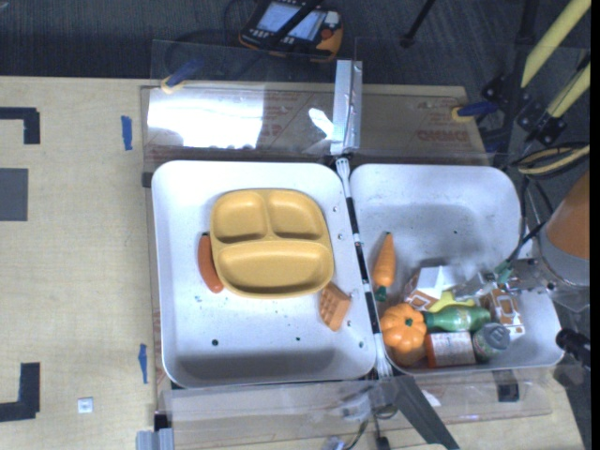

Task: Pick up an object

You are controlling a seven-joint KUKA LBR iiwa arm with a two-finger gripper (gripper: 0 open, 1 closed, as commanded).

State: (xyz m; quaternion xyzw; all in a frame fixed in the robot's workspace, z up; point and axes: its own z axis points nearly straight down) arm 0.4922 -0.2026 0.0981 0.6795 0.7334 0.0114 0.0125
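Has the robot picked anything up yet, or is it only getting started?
Only getting started, it seems. Nothing looks lifted: the pumpkin, carrot and green bottle all lie in the right bin, and the yellow tray sits in the left bin. The arm is at the right edge. The whole pick is left.

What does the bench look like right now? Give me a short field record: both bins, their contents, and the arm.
left bin: shallow white bin holding a yellow three-compartment plastic tray, an orange-red sausage-shaped piece at the tray's left edge, and a brown waffle-textured piece
right bin: shallow white bin holding an orange toy carrot, orange toy pumpkin, green bottle, small can
clutter: packed in near right corner
arm: at right edge
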